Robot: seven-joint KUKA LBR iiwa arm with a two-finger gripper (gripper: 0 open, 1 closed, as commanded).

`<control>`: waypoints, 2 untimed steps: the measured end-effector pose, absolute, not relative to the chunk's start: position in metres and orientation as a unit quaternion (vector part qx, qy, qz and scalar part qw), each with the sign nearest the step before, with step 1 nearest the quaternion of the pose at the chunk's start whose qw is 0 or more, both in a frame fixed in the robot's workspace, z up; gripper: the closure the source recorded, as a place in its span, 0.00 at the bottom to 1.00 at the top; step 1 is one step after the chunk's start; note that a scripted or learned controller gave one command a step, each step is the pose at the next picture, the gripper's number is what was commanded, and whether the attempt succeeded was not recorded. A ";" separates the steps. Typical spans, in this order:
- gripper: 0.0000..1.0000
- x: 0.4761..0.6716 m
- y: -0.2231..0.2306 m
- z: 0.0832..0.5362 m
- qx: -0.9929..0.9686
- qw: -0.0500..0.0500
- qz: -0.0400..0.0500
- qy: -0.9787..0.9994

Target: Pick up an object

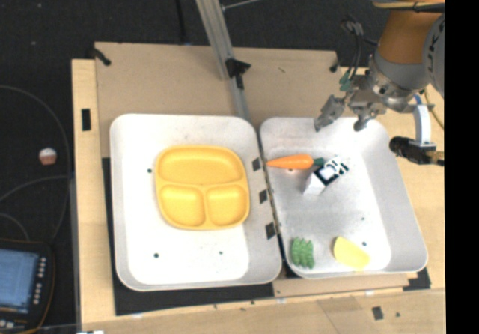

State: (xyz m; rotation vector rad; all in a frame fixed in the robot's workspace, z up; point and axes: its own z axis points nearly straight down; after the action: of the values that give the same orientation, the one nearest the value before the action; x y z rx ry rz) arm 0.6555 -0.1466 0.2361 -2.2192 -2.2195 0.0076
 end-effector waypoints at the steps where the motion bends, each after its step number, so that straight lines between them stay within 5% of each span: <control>1: 0.00 0.654 -0.159 0.185 -0.708 0.001 0.002 -0.707; 2: 0.00 0.652 -0.159 0.142 -0.708 0.000 0.002 -0.706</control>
State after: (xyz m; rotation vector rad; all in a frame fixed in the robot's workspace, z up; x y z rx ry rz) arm 0.6519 -0.1587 0.1424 -2.2235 -2.2181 0.0062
